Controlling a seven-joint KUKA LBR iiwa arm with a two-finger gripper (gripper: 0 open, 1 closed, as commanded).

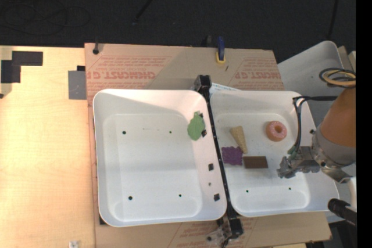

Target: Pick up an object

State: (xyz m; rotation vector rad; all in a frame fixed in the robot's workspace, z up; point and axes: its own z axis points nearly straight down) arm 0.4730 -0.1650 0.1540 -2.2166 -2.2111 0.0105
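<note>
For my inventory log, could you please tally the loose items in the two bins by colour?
Green: 1, the green piece in the left bin
Pink: 1, the pink ring
Tan: 1, the tan cone
Purple: 1, the purple piece
Brown: 1, the brown block
Total: 5, four of them in the right bin

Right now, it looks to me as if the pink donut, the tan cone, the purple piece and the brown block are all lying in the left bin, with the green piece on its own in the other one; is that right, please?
Not quite: the bins are swapped. The camera view shows the pink donut, tan cone, purple piece and brown block lying in the right bin, with the green piece on its own in the left bin.
</note>
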